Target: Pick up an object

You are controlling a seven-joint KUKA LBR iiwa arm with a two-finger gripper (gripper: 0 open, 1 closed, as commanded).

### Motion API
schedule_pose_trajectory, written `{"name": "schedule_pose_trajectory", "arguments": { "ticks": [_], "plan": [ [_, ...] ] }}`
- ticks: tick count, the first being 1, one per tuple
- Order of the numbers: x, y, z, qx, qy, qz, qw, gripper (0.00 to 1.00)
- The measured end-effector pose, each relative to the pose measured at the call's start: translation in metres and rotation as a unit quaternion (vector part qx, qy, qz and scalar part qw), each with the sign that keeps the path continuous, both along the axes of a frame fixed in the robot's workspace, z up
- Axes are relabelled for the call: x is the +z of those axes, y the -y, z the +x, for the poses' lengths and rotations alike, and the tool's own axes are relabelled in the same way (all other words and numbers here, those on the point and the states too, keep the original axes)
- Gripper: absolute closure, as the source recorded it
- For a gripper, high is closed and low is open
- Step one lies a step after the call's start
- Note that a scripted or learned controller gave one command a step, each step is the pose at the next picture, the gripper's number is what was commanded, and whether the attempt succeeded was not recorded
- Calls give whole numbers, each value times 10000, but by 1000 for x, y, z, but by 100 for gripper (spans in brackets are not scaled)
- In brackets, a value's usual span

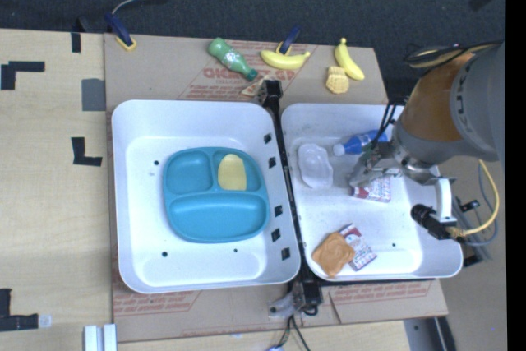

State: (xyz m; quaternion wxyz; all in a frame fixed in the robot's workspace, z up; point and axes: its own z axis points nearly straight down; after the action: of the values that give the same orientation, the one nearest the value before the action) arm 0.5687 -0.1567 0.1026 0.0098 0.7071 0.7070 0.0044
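I see my gripper [367,171] low in the right bin [427,267], over a red-and-white packet [374,191] beside the water bottle [358,144]; finger state I can't tell

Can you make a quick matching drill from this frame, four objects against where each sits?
Things:
1. blue tray
2. green bottle
3. orange item
4. clear plastic piece

Places:
A. right bin, front
B. cardboard behind the bins
C. left bin
D. right bin, near the divider

Pairs: 1-C, 2-B, 3-A, 4-D
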Motion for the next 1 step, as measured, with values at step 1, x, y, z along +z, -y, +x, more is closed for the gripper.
{"name": "schedule_pose_trajectory", "arguments": {
  "ticks": [1],
  "plan": [
    [0, 0, 0, 3, 5, -1, 10000, 0]
  ]
}}
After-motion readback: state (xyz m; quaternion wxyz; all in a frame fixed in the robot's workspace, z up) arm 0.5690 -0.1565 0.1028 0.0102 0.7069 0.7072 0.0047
